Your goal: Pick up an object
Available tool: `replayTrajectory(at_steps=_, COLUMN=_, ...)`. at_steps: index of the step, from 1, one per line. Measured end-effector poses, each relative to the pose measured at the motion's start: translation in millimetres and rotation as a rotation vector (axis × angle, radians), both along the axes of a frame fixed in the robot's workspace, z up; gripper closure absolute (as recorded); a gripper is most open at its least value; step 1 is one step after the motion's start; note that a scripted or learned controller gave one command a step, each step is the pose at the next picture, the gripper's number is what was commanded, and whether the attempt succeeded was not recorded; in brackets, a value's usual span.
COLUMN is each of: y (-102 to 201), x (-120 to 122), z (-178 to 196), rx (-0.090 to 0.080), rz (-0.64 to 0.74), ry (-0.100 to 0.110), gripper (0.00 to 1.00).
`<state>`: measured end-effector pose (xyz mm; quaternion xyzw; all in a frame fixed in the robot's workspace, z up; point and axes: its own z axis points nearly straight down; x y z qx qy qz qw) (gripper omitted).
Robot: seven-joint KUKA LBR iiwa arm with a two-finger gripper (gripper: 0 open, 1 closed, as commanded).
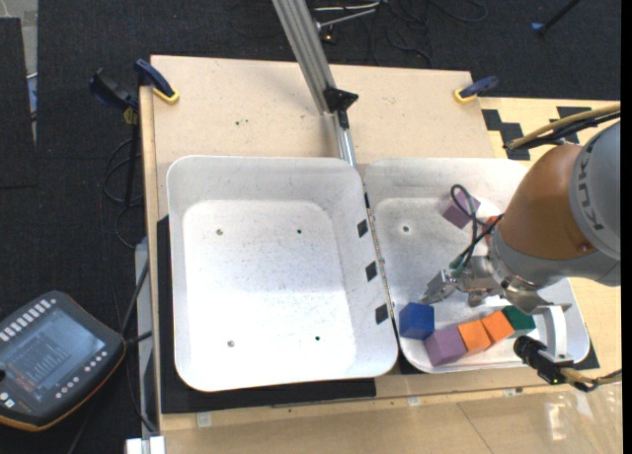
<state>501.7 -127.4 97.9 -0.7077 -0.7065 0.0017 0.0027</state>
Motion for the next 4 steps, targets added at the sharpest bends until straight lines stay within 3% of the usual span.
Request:
replayTrajectory(at_steps=1, y=-0.1, x=2.0, z=13.5, rx=-0.001, rz=0.001, ry=-0.007, gripper=1.0)
replayTrajectory(at_steps=3, y=-16.4, x=-0.5, z=130.3, rx=-0.004, rz=0.004, ry=-0.014, gripper=1.0)
replayTrajectory(at_steps=4, y=-16.3, x=0.6, z=141.9, rx=-0.003, rz=0.004, ry=-0.009, gripper=1.0)
